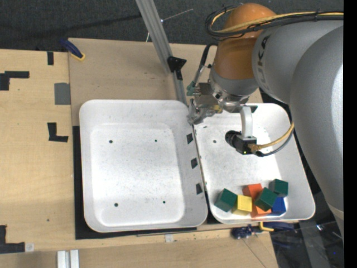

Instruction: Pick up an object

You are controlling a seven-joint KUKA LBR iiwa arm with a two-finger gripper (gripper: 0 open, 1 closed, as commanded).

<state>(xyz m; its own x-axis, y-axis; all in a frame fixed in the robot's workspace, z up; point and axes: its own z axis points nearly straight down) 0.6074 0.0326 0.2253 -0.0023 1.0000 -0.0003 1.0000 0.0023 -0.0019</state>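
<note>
Blocks (254, 199) clustered right bin (223, 161) near corner.

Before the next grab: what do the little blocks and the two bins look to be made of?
Blocks: probably painted wood or hard plastic; solid matte colours, crisp square edges, no shine.
Right bin and left bin: likely moulded plastic, white and speckled, with rounded corners and a soft sheen.

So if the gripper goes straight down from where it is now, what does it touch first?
Probably the bare floor of the right bin near its far-left corner. The gripper hangs there, well away from the coloured blocks, though depth is hard to judge.
</note>
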